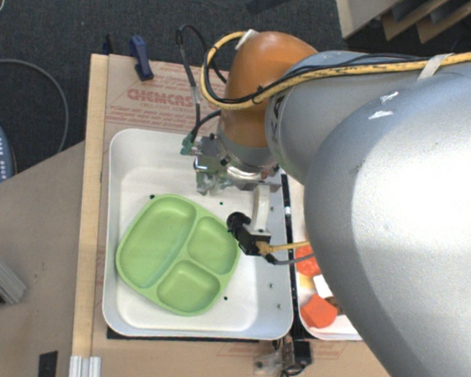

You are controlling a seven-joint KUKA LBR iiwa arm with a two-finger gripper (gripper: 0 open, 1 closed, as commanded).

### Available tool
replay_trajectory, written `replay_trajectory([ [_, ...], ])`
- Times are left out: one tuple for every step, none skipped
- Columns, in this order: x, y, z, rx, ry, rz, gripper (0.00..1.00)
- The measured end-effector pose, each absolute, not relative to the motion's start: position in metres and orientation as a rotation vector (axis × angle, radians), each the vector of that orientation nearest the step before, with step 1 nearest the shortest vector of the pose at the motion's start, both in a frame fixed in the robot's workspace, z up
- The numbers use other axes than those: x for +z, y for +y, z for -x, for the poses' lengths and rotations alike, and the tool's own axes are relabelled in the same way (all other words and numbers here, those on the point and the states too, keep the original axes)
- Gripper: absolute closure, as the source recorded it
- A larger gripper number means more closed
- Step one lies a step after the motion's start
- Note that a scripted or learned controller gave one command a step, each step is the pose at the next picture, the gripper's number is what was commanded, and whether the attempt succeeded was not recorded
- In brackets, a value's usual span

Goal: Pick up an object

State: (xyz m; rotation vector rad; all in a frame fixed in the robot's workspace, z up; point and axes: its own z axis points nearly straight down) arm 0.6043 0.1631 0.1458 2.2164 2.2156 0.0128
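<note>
Plate [177, 255]: green, divided, lying in the left bin [128, 163], toward its front.
Gripper [209, 178]: over the bin's back edge; opening, cannot tell.

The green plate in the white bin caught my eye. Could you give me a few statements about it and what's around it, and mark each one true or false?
1. The green plate has three compartments. True.
2. The green plate is stacked with food. False: its compartments look bare.
3. The plate lies in the left bin. True.
4. The arm has a blue band above the wrist. False: the orange band sits there.
5. Orange items lie in the right bin, near the arm's edge. True.
</note>
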Motion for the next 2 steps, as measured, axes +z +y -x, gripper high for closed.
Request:
replay_trajectory([
  [0.266, 0.192, -0.571, 0.020, 2.224, -2.213, 1.00],
  [0.294, 0.215, -0.486, -0.001, 2.232, -2.218, 1.00],
])
